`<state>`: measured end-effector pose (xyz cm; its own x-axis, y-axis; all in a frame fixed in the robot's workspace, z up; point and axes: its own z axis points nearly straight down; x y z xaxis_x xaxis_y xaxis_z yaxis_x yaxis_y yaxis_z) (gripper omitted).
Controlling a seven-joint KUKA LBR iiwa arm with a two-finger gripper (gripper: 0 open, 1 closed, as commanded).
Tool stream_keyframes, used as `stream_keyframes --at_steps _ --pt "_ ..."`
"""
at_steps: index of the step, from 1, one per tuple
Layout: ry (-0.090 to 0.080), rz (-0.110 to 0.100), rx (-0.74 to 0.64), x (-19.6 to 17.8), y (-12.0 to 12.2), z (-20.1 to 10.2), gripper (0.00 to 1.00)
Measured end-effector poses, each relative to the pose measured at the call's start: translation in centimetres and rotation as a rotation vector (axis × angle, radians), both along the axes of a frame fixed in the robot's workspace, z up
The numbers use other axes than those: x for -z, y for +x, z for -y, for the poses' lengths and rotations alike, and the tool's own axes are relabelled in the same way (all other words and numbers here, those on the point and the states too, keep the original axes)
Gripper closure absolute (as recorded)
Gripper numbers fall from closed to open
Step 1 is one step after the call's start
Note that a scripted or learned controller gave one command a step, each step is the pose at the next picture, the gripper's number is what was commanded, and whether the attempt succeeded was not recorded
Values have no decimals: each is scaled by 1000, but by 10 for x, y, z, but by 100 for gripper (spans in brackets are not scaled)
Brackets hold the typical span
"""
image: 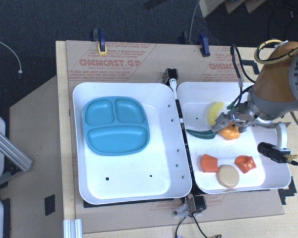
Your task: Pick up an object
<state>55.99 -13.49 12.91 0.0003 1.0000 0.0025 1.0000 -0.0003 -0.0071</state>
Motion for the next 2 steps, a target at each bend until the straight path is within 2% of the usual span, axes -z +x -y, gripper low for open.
stream_keyframes --at_steps 1,2 --pt "-9 26 1 23 6 3 0" --pt "-14 37 2 11 9 4 100"
